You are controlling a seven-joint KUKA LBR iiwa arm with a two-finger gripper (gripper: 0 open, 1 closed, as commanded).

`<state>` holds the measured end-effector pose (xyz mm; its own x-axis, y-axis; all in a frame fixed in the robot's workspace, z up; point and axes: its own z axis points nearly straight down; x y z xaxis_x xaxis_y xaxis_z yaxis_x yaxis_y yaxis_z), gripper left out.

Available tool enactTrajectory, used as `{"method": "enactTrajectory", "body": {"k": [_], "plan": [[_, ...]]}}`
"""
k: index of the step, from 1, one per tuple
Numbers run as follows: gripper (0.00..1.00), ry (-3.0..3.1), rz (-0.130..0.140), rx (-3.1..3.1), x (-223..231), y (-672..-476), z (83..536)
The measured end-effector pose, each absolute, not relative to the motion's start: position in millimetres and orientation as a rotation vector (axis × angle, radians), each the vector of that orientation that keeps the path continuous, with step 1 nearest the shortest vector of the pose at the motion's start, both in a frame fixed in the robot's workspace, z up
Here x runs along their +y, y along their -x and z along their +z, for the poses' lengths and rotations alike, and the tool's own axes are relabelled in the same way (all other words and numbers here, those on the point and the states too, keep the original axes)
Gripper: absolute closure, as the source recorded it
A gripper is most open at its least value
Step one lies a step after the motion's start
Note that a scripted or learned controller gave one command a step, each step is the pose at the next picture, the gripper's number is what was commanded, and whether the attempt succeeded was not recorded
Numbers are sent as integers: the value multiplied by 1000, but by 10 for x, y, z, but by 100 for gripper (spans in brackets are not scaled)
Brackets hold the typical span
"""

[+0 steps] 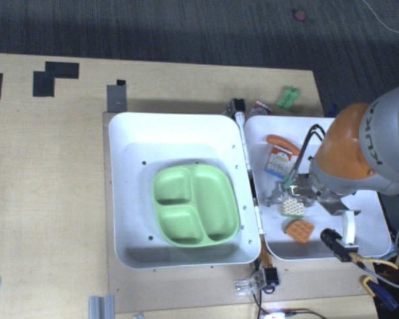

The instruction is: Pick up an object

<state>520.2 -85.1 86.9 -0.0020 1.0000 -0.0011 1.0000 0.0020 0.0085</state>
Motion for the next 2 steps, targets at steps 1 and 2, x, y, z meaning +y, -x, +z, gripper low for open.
{"method": "enactTrajectory", "body": {"k": [1,2], "plan": [[100,-2211,15,2216,-847,-5224,984],[100,-2213,7,2225,-395,-5121,2116]]}}
